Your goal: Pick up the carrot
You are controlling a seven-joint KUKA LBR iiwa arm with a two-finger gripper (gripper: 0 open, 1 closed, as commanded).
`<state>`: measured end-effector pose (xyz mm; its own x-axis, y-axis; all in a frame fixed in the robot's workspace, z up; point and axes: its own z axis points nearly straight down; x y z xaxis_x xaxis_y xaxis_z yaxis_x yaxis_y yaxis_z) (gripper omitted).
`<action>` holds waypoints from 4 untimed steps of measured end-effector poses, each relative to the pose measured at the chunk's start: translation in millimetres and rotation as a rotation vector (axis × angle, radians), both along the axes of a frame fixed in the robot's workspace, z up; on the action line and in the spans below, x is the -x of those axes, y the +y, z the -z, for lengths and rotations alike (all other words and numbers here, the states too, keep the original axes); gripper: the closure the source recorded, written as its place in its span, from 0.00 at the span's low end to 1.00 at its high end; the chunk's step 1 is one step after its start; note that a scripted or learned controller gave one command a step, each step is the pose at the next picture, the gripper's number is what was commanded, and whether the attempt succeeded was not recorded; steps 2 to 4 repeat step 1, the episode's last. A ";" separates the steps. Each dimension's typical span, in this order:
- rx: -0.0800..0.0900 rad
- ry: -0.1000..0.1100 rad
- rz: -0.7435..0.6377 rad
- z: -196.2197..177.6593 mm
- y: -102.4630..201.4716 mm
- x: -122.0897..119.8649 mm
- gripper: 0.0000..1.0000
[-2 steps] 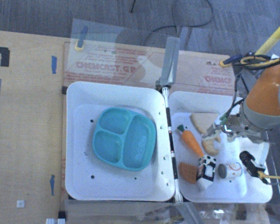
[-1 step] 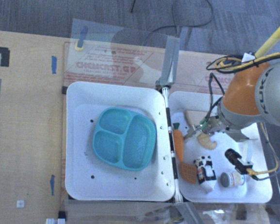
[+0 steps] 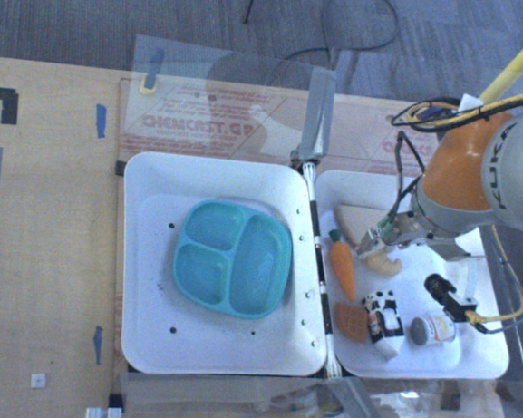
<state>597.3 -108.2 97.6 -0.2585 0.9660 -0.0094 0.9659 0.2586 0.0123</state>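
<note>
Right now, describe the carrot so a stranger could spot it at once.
Look in the right-hand white bin, along its left wall beside the divider. The carrot lies there, a small tapered orange piece with a green top, just above a brown waffle-like square. Nothing else in that bin is orange.

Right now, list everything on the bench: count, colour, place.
White shallow bins: 2, side by side.
Turquoise three-compartment plastic plate: 1, centre of the left bin.
Orange carrot: 1, right bin, near its left wall.
Brown waffle-like square: 1, right bin, below the carrot.
Black-and-white cow-patterned carton: 1, right of the waffle-like square.
Beige wedge: 1, right bin's top.
Small grey round item: 1, right bin's lower right.
Grey and orange arm: 1, over the right bin; gripper right of the carrot.
</note>
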 end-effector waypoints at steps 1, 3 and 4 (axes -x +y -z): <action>-0.008 0.015 0.269 -84.9 116.2 38.6 1.00; -0.008 0.015 0.269 -84.9 116.2 38.6 1.00; -0.008 0.015 0.269 -84.9 116.2 38.6 1.00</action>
